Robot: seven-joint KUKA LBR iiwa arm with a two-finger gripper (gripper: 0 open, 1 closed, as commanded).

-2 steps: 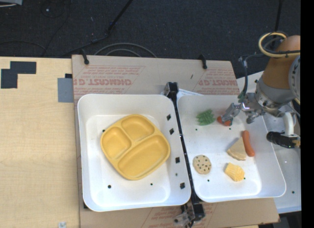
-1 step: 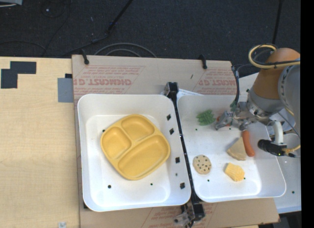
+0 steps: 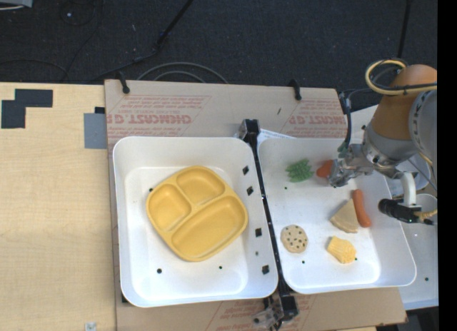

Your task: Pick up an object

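While the arm (image 3: 400, 119) reaches in over the right bin (image 3: 389, 269), its gripper (image 3: 341, 172) hangs low near that bin's far edge, right beside a small red-orange piece (image 3: 324, 169) that looks round and smooth, partly hidden by the gripper's metal. Whether anything sits between the fingers, or how wide they stand, cannot be told from this slant. Just left of the red piece lies a leafy green item (image 3: 300, 171). Nearer the bin's right wall lie an orange carrot-like stick (image 3: 362, 207) and, touching it, a tan wedge (image 3: 345, 218); a yellow chunk (image 3: 342, 250) sits toward the near right corner, and a speckled cookie (image 3: 294, 238) lies close to the left wall. Bare white floor shows in the middle of this bin and along its near edge. The left bin (image 3: 136, 180) holds a yellow divided tray (image 3: 197, 212), set at a slant, with white margin all round it
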